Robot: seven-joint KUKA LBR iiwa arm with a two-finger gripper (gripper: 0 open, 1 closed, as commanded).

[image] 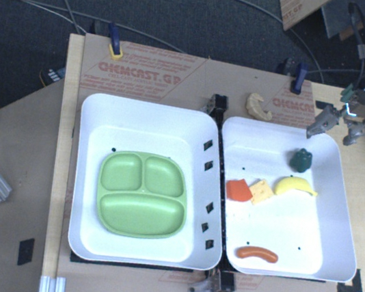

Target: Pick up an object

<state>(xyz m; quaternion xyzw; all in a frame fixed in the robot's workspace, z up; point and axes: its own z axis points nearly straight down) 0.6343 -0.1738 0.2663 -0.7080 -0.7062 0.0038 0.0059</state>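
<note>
Gripper (336, 126): at the far right corner of the right bin, over its rim; the two fingers stand apart, open, with nothing between them.
Arm: comes in from the upper right, its wrist just above the bin's corner.
Right bin (335, 230): holds five small things, all apart from the gripper.
Broccoli (301, 159): dark green, near the far right of the right bin, the closest thing to the gripper.
Banana (294, 187): yellow, just in front of the broccoli.
Cheese (261, 191): yellow wedge, left of the banana, touching the red block.
Red block (239, 190): near the bin's left wall.
Sausage (257, 254): orange-red, lying lengthwise near the front edge.
Left bin (95, 127): holds a green tray.
Tray (142, 194): three compartments, nothing in them.
Beige piece (259, 106): on the board behind the bins, outside both.
Clamps (115, 42): two, at the board's far edge.
</note>
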